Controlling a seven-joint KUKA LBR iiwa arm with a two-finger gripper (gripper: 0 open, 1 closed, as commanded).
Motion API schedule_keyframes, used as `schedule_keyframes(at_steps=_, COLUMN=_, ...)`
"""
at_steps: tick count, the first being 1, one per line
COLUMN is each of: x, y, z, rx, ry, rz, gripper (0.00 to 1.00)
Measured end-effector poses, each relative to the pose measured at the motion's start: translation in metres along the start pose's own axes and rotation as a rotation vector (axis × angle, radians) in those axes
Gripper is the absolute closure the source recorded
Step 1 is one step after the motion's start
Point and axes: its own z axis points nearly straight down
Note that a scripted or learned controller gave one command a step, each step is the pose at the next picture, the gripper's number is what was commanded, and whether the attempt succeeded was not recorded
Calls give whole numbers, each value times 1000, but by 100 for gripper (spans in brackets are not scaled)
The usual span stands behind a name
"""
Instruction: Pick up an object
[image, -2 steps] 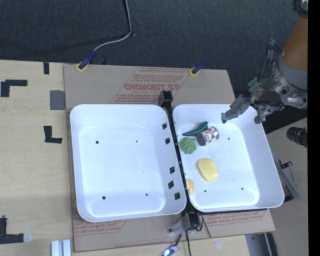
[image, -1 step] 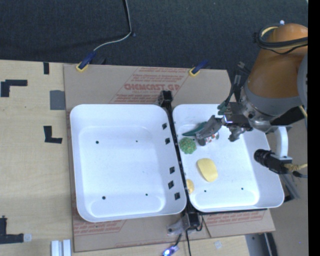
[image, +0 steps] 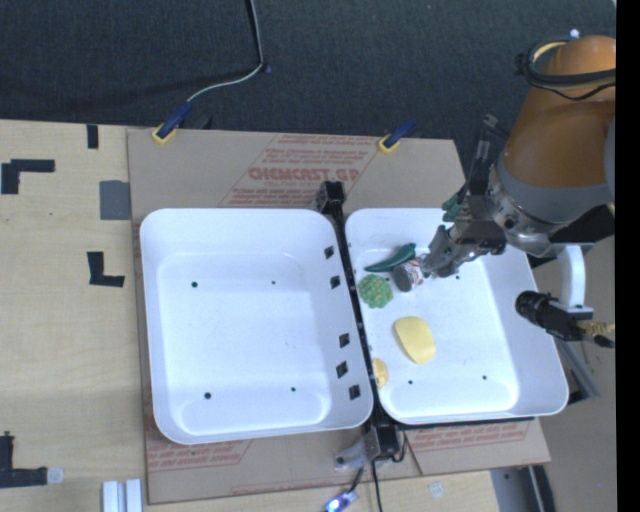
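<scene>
Arm: your iiwa is reaching in from the right, and the end effector (image: 432, 262) is sitting low over the upper-left part of the right bin (image: 520, 400). My guess is it's angled down like that because it's lining up on the little cluster of stuff there.

End effector state: honestly, I can't tell if it's released or clenched. The tip is a dark blur against the items, so don't count on a grasp yet.

Closest object: a small dark grey-and-red thing (image: 408, 275) is lying right at the tip, touching or nearly so. I can't say which, and I can't say what it is either.

Green strip: a dark green leafy piece (image: 390, 259) is lying just left of the tip, slanting up toward it.

Green ball: a round fuzzy green ball (image: 375, 291) is sitting just below-left of the tip, close to the bin's left wall.

Yellow lump: a smooth yellow lump (image: 414, 339) is resting mid-bin, below the end effector and clearly apart from it.

Small yellow bit: a small yellow bit (image: 379, 373) is wedged down by the lower-left wall, well away from the tip.

Left bin: the left bin (image: 160, 230) is sitting beside it on the worktop (image: 60, 330).

Where you're at: I'd say you're right at the grab attempt, nothing lifted.
</scene>
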Motion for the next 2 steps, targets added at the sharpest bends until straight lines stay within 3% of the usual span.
schedule_keyframes(at_steps=1, x=44, y=-30, z=86, rx=10, ry=2, rz=0, gripper=100)
schedule_keyframes(at_steps=2, x=155, y=15, z=97, rx=-2, ry=3, rz=-10, gripper=100)
